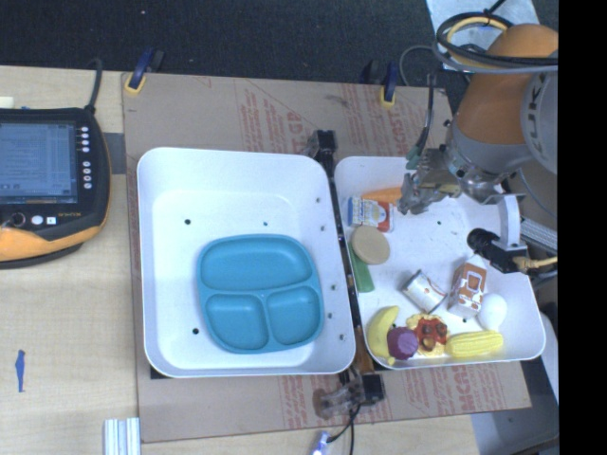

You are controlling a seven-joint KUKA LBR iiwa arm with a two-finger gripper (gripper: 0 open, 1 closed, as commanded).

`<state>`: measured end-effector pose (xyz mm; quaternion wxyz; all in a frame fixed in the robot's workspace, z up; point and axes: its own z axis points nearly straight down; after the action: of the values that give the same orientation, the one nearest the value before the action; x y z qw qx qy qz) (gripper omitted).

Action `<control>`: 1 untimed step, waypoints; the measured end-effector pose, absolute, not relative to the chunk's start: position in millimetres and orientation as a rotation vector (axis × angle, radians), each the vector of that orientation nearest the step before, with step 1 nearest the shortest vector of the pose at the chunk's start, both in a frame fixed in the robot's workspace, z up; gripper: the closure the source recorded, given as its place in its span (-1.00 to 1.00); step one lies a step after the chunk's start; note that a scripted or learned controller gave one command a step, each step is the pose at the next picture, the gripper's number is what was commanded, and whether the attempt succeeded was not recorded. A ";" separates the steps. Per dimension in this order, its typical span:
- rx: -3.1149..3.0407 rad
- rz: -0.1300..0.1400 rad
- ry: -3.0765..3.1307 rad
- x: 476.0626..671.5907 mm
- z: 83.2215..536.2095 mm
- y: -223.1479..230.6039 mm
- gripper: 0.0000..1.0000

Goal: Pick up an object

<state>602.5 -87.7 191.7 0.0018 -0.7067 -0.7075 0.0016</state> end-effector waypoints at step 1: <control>-2.217 0.005 -2.221 602.6 191.7 -87.3 -1.00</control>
<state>602.6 -87.3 191.7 0.0018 -0.7064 -0.7078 0.0015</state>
